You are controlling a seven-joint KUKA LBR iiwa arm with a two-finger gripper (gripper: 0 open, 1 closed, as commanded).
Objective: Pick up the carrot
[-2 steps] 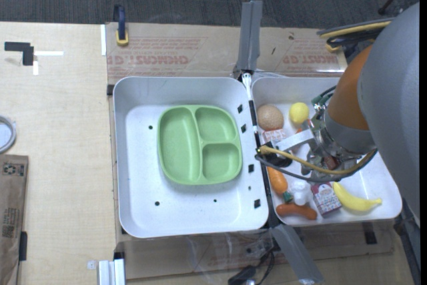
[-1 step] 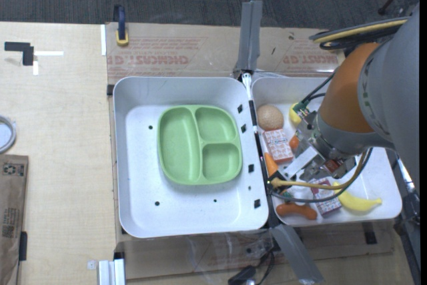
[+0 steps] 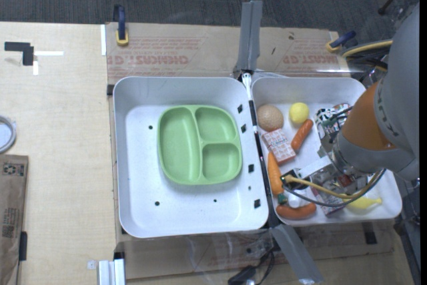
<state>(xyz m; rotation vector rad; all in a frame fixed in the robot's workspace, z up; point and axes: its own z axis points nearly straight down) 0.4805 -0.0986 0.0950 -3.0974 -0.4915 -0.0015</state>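
The carrot (image 3: 274, 173), bright orange and tapered, lies lengthwise along the left wall of the right bin (image 3: 313, 82), its lower end near a small green piece. My gripper (image 3: 328, 178) hangs low over the bin's front right part, about a hand's width to the right of the carrot and apart from it. The grey wrist with its orange band (image 3: 367, 125) covers the bin's right side. A thin yellow cable runs from the gripper area toward the carrot's lower end.
The right bin also holds a brown round item (image 3: 269, 117), a yellow lemon (image 3: 299, 112), a red-orange stick (image 3: 301, 135), a pink carton (image 3: 279, 145), a reddish sausage (image 3: 295, 211), a banana (image 3: 364, 203) and a printed packet (image 3: 331, 117). The left bin (image 3: 133, 210) bears a green divided plate (image 3: 199, 144).
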